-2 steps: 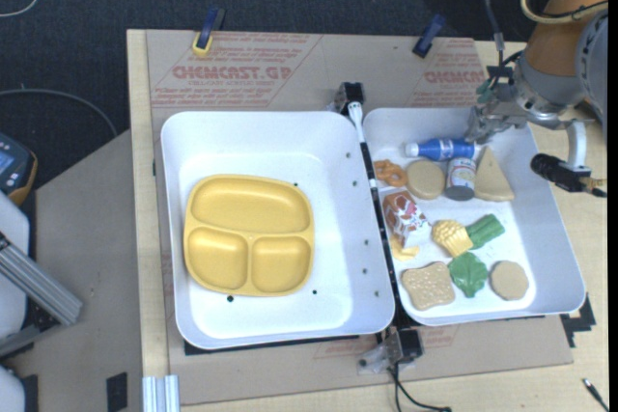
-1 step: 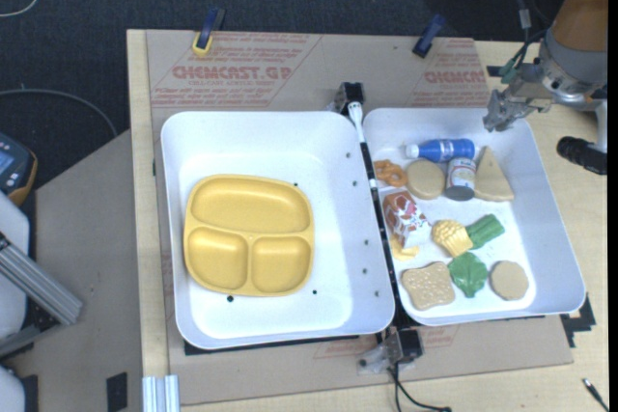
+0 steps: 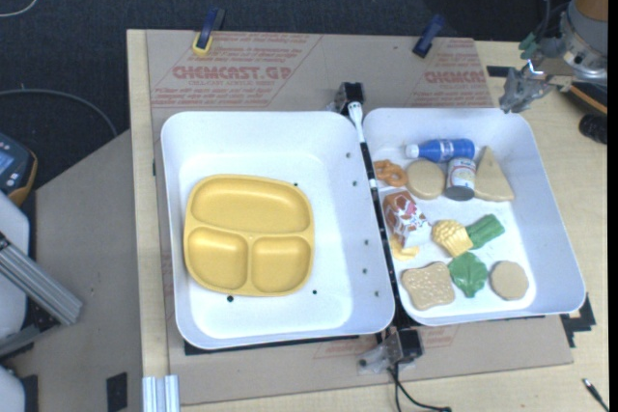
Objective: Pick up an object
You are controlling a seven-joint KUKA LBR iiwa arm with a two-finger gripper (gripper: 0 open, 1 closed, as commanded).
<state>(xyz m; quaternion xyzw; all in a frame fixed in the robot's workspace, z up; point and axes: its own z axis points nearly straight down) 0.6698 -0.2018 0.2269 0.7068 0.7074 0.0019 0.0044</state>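
The right bin [image 3: 552, 236] holds several toy foods: a blue bottle [image 3: 442, 150], a pretzel [image 3: 390, 174], a round cookie [image 3: 424, 179], a small jar [image 3: 462, 178], a tan wedge [image 3: 493, 177], a red-and-white packet [image 3: 406, 217], a corn cob with green husk [image 3: 463, 233], a toast slice [image 3: 428, 285], a green leafy piece [image 3: 470, 273] and a round biscuit [image 3: 509, 280]. My gripper [image 3: 519, 97] hangs over the bin's far right corner, above and to the right of the blue bottle, and touches none of the objects.
The left bin [image 3: 183, 150] holds a yellow three-part plate [image 3: 249, 233]. A black clip [image 3: 350, 97] sits at the far end of the seam between the bins. The cardboard bench top [image 3: 241, 68] carries a yellow clamp [image 3: 205, 36] and a blue clamp [image 3: 428, 38].
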